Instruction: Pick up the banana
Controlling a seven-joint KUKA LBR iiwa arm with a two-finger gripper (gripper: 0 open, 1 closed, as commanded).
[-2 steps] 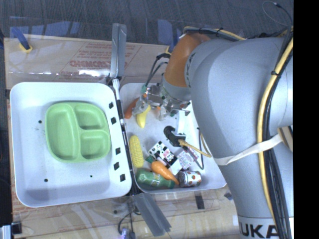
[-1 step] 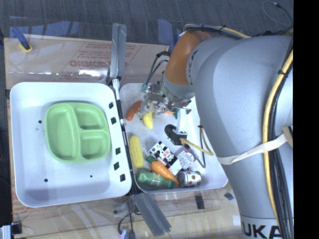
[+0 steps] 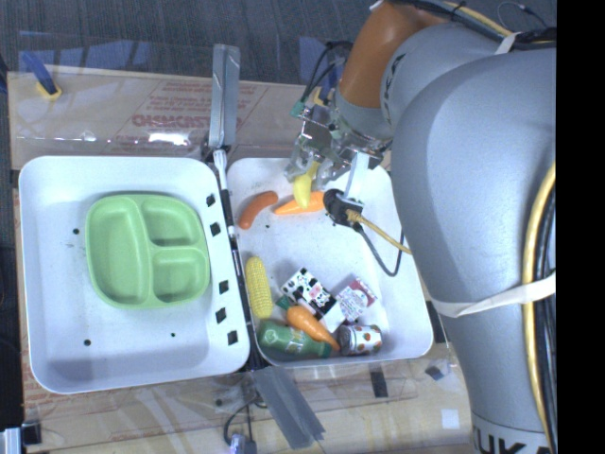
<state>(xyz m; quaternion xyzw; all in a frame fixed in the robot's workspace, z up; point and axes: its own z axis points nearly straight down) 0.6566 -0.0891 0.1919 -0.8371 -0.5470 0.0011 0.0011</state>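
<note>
Yellow banana (image 3: 302, 189) is sitting between the fingers of the gripper (image 3: 312, 173), which is clamping it above the right bin (image 3: 406, 282).

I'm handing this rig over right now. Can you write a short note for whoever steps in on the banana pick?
Gripper: down in the right bin, at its far end, right over the banana; finger state can't be read from here.
Banana: yellow, under the gripper, beside a carrot and a sausage. Lifted or resting: unclear.
Done: arm has reached the banana.
Left: confirm the grasp, lift it clear.
Green tray sits in the left bin.
</note>
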